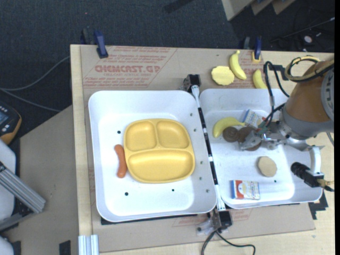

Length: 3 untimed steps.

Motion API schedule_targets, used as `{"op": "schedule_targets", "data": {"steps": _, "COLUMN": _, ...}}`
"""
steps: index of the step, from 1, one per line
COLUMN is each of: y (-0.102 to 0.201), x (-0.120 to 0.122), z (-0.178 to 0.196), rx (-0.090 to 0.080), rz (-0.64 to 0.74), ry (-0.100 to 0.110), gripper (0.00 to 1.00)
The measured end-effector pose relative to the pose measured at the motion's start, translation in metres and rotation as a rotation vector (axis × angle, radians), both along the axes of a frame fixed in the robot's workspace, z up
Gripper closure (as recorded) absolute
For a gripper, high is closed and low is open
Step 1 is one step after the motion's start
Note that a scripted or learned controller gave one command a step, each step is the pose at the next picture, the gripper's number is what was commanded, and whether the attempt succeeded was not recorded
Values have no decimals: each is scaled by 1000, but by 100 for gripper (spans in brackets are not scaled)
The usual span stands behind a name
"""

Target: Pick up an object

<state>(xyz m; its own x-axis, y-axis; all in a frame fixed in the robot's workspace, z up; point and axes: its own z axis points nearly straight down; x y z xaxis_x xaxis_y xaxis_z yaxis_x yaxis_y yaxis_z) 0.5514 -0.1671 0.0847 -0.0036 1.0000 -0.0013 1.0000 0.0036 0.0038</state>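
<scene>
My gripper [251, 141] is low in the right bin [281, 193], reaching in from the right below the arm's orange band. Its tip is against a brown round object [232, 135], and a yellow banana-shaped piece [223, 125] lies just left of that. Right behind the gripper is a small blue and white packet [252, 116]. A tan round object [267, 167] lies in front of the gripper, apart from it. A flat white box with blue and red print [245, 189] rests near the bin's front wall.
The left bin [106, 190] holds a yellow divided plate [158, 150] with an orange sausage [120, 160] beside it on the left. On the bench behind the right bin lie two yellow bananas [238, 65] [258, 79] and a yellow round piece [223, 75]. Cables hang near the arm.
</scene>
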Motion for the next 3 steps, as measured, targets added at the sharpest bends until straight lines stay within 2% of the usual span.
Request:
{"op": "schedule_targets", "data": {"steps": 1, "y": -49, "x": -77, "z": 0, "rx": 3, "rz": -11, "ry": 10, "gripper": 0}}
{"op": "schedule_targets", "data": {"steps": 2, "y": 13, "x": -72, "z": 0, "rx": 5, "rz": 1, "ry": 7, "gripper": 0}}
{"op": "schedule_targets", "data": {"steps": 3, "y": 9, "x": -72, "z": 10, "rx": 1, "rz": -4, "ry": 2, "gripper": 100}}
